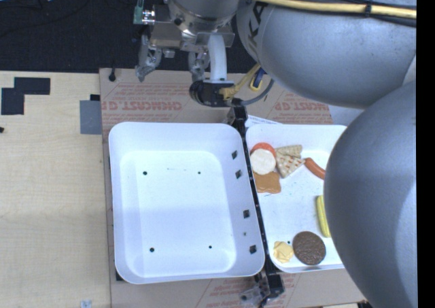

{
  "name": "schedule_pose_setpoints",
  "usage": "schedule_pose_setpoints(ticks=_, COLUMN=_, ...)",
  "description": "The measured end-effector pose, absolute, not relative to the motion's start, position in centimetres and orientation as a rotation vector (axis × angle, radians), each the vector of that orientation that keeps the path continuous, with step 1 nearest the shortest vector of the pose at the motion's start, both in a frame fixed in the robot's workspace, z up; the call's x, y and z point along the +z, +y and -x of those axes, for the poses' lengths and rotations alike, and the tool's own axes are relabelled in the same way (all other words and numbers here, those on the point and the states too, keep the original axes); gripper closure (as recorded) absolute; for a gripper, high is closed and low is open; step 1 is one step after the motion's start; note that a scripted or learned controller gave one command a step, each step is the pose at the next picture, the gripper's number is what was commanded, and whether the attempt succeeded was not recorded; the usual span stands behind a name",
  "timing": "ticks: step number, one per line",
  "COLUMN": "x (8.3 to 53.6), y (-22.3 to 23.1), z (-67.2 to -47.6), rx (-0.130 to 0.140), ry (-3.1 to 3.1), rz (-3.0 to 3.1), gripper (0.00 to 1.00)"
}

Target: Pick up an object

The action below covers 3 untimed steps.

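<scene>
My gripper (172, 66) hangs high above the far edge of the bench, behind the left bin (121, 199). Its two fingers (145, 66) stand apart, so it is open, with nothing between them. The task's objects lie in the right bin (299, 135): a red and white round piece (263, 160), a triangular sandwich piece (289, 159), an orange sausage (315, 167), a brown slab (268, 183), a yellow stick (321, 217), a dark brown cookie (309, 248) and a small yellow lump (283, 253). The arm's grey body hides the right bin's right side.
The bins rest on a cardboard sheet (170, 99) on a light wooden bench (47, 198). A black divider with clips (246, 191) runs between the bins. The arm's large grey links (340, 35) fill the upper right, trailing a yellow cable (299, 2).
</scene>
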<state>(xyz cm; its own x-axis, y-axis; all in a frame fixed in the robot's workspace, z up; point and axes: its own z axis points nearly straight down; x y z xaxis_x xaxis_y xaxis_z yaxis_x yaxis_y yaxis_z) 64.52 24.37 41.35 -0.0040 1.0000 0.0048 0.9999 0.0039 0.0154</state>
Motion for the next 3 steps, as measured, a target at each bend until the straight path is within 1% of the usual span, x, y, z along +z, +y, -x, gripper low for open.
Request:
schedule_pose_setpoints(ticks=1, x=25.0, y=24.3, z=-63.4, rx=-0.027, ry=2.227, rz=-2.227, gripper=0.0)
schedule_pose_setpoints(ticks=2, x=9.8, y=24.1, z=-64.3, rx=-0.005, ry=2.221, rz=-2.224, gripper=0.0)
schedule_pose_setpoints(ticks=3, x=28.5, y=24.3, z=-64.6, rx=0.02, ry=2.22, rz=-2.215, gripper=0.0)
